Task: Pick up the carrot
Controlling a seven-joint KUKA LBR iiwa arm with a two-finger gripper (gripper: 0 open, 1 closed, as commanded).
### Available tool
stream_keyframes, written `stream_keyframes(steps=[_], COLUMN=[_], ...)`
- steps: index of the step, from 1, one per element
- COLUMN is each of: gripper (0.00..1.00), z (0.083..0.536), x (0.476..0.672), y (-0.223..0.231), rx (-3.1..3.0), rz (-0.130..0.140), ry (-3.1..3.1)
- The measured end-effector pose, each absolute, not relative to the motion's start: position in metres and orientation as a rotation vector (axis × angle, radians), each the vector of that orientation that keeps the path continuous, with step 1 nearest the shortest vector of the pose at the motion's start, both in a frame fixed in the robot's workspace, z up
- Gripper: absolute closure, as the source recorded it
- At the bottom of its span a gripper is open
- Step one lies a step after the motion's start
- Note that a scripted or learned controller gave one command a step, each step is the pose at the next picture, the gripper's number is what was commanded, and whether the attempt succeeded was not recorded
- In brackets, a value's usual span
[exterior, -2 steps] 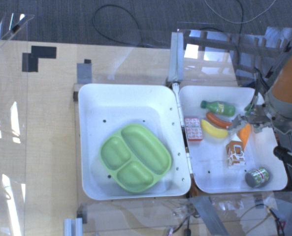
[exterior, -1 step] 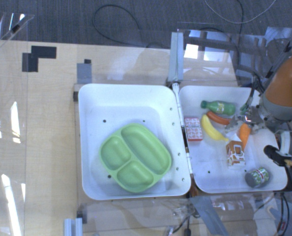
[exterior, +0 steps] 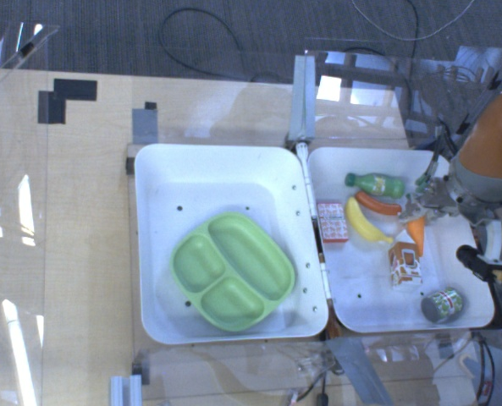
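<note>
Carrot (exterior: 416,233) lying in the right bin (exterior: 352,307), orange and tapering toward the near side, upper end right by the gripper (exterior: 426,201). Touching or just short of it: cannot say. Gripper state impossible to read from this angle, metalwork blurred together at the wrist.

Crowded around the target. Small juice carton (exterior: 405,265) just beside the carrot's tip, perhaps touching. Hot dog (exterior: 376,203) and banana (exterior: 366,222) close on the left, green bottle (exterior: 376,183) above those, red-and-white packet (exterior: 332,221) against the left wall, tin can (exterior: 442,304) well apart in the near corner. Green divided plate (exterior: 233,271) alone in the left bin (exterior: 217,163).

Likely troubles, judged from the layout: closing off-centre on a narrow, tapered, smooth body and squeezing it out sideways; catching the carton along with the carrot, or knocking it over; nudging the hot dog on the way down, similar in colour and close by. Also a risk of pinching too near the thick end, so that the carrot swings and slips on the lift.
</note>
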State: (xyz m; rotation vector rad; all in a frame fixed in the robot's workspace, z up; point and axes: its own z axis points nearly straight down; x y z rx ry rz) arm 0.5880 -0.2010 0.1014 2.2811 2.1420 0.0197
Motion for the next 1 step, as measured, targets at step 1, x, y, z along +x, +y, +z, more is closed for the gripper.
stream_keyframes(steps=[1], gripper=[1.00], z=[0.1985], x=[0.6586], y=[-0.1585], rx=[2.106], rz=[0.008], ry=[2.319])
